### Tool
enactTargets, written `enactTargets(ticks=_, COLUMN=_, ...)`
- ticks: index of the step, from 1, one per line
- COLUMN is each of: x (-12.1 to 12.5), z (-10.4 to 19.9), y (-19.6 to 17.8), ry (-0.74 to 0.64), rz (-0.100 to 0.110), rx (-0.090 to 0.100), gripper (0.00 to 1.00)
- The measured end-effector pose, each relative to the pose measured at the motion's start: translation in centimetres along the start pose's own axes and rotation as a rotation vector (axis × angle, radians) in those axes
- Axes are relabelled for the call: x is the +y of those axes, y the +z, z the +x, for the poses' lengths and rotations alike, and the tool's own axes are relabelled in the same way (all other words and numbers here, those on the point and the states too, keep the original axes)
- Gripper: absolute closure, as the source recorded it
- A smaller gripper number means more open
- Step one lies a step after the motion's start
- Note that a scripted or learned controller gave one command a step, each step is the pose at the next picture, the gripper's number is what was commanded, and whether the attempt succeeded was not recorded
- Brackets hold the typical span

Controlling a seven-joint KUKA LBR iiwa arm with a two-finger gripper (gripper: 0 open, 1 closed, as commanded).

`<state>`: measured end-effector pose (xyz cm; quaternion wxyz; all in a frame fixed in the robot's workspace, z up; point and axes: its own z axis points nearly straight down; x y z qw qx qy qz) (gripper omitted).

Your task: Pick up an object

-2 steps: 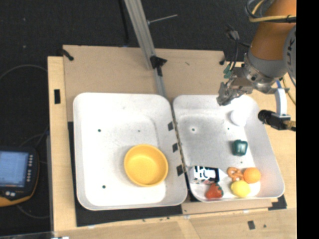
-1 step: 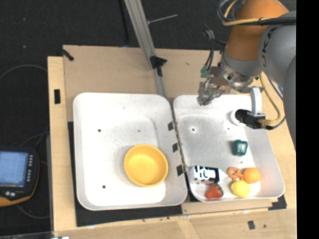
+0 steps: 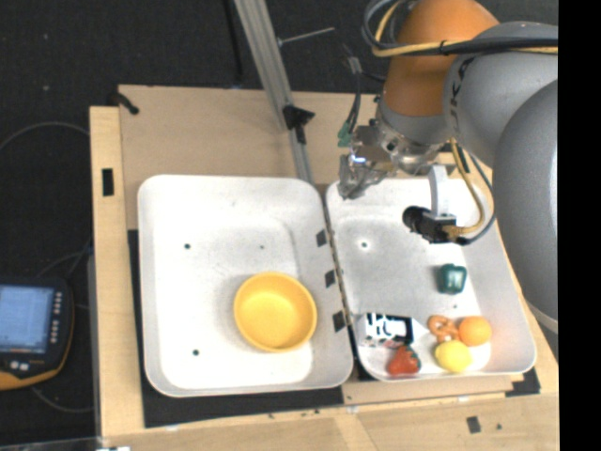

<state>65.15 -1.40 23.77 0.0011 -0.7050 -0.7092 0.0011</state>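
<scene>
Above the right white plastic bin's (image 3: 376,252) far left corner, the claw (image 3: 353,184) hovers, its state unclear; approach step. The small round orange fruit (image 3: 475,331) lies near the front; next: travel there, descend

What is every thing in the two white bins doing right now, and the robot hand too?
yellow bowl: upright, open side up, in the left bin.
green pepper: lying alone in the right bin.
orange: resting near the right bin's front corner.
lemon: resting just in front of the orange.
strawberry: lying by the front rim.
black-and-white box: lying flat.
gripper: above the right bin's far left corner, holding nothing visible.
</scene>
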Motion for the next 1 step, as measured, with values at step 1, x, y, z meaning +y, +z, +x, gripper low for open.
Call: enactTargets(ticks=1, x=1.23, z=6.21, y=0.03, ry=-0.002, rz=-0.005, rx=0.001, gripper=1.0)
